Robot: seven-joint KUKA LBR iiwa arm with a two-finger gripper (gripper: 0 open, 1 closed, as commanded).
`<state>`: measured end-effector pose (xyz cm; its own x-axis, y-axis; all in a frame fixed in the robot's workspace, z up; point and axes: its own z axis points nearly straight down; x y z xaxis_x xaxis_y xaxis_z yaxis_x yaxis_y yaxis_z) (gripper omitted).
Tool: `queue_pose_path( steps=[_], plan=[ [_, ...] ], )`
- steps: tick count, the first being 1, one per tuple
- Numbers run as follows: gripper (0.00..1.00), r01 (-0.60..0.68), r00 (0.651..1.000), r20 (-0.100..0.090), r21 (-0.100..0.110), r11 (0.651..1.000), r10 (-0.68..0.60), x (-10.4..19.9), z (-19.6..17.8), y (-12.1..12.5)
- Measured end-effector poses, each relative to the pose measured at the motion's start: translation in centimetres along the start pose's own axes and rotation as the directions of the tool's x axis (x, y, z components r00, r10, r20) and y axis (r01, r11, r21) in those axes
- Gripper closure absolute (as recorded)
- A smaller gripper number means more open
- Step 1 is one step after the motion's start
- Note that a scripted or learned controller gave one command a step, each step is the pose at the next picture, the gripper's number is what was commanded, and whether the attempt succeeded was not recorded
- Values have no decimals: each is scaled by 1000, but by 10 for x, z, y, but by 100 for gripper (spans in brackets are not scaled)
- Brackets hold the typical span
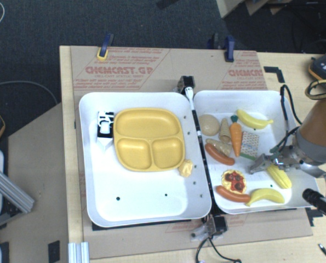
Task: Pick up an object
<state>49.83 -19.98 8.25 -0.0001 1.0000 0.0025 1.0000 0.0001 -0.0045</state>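
- Camera view puts my end effector (259, 164) low in the right bin (272, 97), beside a banana (279, 176), presumably lining up a pick.
- Whether it is spread or pinching, I cannot tell.

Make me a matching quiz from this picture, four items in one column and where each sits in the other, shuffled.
Things:
1. yellow tray
2. carrot
3. pizza slice
4. gripper

Places:
A. right bin, between two sausages
B. left bin, upper middle
C. right bin, right of centre, above a corn cob
D. right bin, upright, just below the upper banana's left end

Pairs: 1-B, 2-D, 3-A, 4-C
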Motion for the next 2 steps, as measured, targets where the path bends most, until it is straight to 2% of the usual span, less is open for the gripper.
queue_pose_path(
  steps=[1, 2],
  plan=[
    [100, -2, 1000, 3, -5, 1000, 2, -1, -13, 1],
    [100, 2, 1000, 6, -11, 1000, -1, 2, -71, 10]
  ],
)
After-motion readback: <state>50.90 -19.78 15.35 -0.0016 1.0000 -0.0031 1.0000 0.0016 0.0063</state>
